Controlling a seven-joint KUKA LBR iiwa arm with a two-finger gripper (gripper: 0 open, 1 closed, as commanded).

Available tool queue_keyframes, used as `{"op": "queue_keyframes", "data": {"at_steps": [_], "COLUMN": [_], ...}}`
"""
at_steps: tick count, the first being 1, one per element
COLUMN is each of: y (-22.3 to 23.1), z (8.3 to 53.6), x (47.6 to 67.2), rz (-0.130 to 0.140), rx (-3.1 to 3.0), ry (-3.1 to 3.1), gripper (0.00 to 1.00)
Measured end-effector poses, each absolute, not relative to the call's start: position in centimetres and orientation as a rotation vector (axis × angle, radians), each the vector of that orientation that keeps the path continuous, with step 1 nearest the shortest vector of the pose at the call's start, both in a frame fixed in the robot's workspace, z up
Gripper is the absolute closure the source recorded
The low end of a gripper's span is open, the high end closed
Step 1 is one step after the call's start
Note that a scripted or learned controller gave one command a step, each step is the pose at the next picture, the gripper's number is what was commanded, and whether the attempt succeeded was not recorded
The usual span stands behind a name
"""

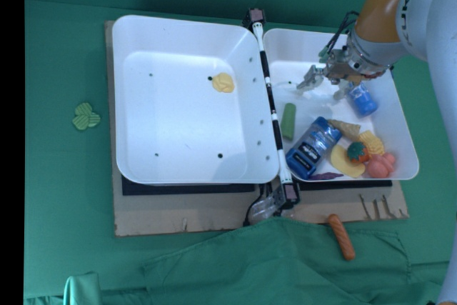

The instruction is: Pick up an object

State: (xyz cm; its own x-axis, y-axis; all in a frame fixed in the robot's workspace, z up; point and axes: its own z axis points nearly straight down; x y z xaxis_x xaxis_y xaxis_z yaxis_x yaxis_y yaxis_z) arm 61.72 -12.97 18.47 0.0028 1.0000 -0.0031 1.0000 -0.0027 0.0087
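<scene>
1. The gripper [327, 81] hangs over the far part of the right bin [400, 132], above bare white floor, with the arm [400, 3] reaching in from the right.
2. Its two fingers [311, 78] stand spread apart, and nothing sits between them.
3. A small blue cup [363, 101] lies just beside the gripper, on its near right side, not touching the fingers as far as can be seen.
4. A green stick [288, 121] lies in the right bin close to the divider [269, 93], nearer the camera than the gripper.
5. A blue bottle [313, 146] lies tilted on its side, just right of the green stick.
6. Right of the bottle, in the bin's near right corner, sits a cluster of toy food [364, 153]: yellow, orange and pink pieces touching one another.
7. A yellow piece [223, 83] lies in the left bin [143, 32], near the divider.
8. An orange sausage [341, 236] lies outside the right bin, on the green cloth [285, 268].
</scene>
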Motion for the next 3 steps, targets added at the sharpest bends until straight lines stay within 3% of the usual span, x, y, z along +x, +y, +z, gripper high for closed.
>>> {"op": "queue_keyframes", "data": {"at_steps": [1, 3], "y": [-13.1, -12.9], "z": [20.0, 33.1], "x": [62.0, 62.6], "rz": [0.019, 0.011], "rx": [2.213, 2.216], "ry": [2.200, 2.212], "gripper": [1.00, 1.00]}}
